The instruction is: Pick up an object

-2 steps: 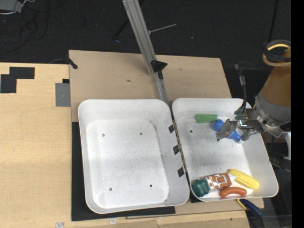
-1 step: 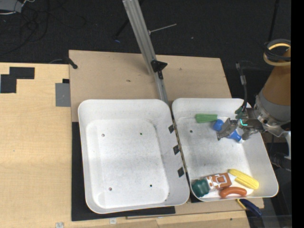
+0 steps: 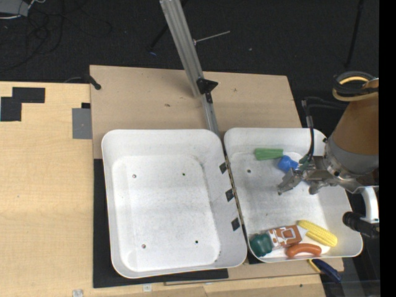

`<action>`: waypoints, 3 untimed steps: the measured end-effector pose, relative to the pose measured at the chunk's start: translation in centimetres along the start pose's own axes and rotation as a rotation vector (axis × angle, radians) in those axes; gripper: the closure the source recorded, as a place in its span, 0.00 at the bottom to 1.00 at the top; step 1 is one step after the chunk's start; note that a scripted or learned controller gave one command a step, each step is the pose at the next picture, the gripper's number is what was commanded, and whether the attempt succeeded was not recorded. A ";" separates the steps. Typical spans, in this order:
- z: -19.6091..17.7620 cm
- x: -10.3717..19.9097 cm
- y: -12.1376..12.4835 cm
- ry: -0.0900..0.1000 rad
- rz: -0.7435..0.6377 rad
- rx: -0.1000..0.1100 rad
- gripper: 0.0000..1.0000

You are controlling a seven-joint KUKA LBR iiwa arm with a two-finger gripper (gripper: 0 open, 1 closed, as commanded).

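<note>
Several toys sit in the right bin, gripper above them

Several small things lie in the right bin (image 3: 247, 184). A blue piece (image 3: 286, 163) sits near its far wall, touching a green block (image 3: 268, 154). The gripper (image 3: 296, 181) hangs just beside that blue piece, fingers spread, nothing between them. Along the bin's near wall: a yellow corn cob (image 3: 318, 232), an orange sausage (image 3: 303, 250), a small carton (image 3: 286, 235) and a dark green lump (image 3: 261, 245). The left bin (image 3: 117, 166) adjoins the right one.

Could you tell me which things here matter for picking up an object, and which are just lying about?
Job in hand:
gripper
green block
blue piece
corn cob
orange piece
dark green piece
right bin

Lying about:
left bin
metal rail
</note>
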State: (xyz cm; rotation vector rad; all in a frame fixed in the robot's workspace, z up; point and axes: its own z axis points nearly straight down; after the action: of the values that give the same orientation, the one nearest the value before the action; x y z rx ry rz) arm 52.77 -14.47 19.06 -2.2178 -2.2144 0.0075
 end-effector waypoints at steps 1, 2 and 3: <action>6.4 0.4 -0.1 0.001 -0.001 0.001 0.00; 9.9 0.4 0.0 -0.001 0.000 -0.008 0.00; 8.8 0.3 0.0 0.000 0.006 -0.007 1.00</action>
State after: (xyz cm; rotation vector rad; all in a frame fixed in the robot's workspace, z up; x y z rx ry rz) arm 52.65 -14.12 10.24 -2.2280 -2.2105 -0.0001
